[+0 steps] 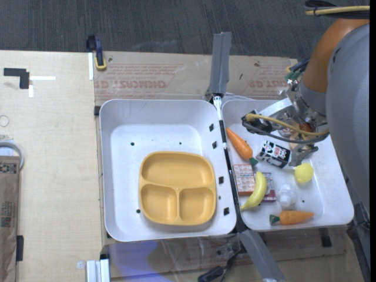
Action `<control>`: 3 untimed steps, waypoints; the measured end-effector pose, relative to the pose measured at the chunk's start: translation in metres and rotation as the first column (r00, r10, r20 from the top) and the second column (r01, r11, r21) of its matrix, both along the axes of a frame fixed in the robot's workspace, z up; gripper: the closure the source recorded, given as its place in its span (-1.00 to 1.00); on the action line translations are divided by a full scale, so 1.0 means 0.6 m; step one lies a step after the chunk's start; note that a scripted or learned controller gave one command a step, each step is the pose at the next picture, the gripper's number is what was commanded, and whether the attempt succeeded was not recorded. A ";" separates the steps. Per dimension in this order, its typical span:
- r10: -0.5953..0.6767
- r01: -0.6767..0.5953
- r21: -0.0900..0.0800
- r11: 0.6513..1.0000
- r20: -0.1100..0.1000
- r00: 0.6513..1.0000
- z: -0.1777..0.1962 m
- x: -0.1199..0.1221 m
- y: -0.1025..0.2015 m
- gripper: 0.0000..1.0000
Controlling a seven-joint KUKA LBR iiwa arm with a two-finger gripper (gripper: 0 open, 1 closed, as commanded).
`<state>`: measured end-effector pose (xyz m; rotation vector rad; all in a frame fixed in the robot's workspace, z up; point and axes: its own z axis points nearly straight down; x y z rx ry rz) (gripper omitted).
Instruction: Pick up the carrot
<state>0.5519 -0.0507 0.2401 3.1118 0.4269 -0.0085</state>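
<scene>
Notably, one tapered orange carrot (239,144) lay left of the grey claw (299,145), a second orange carrot (292,217) nearer the camera. Whether the claw was apart or together was unclear. Closer, a round yellow ball (303,173) and black-and-white carton (274,152) could have been grabbed by mistake.

Pale bench (53,204), left white bin (158,125), right white bin (329,195)

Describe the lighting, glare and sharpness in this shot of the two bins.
Camera view: light is soft and even, shadows faint; the right bin floor looks washed out; bluish glare lies below the left bin; the close arm is soft, the upper carrot and lower carrot sharp.
</scene>
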 end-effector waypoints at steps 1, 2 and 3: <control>-0.072 0.072 0.000 0.997 0.001 0.997 0.118 0.015 -0.187 -1.00; -0.071 0.071 0.001 0.997 0.000 0.997 0.273 0.032 -0.285 -1.00; -0.065 0.065 0.000 0.998 -0.007 0.998 0.283 0.034 -0.282 1.00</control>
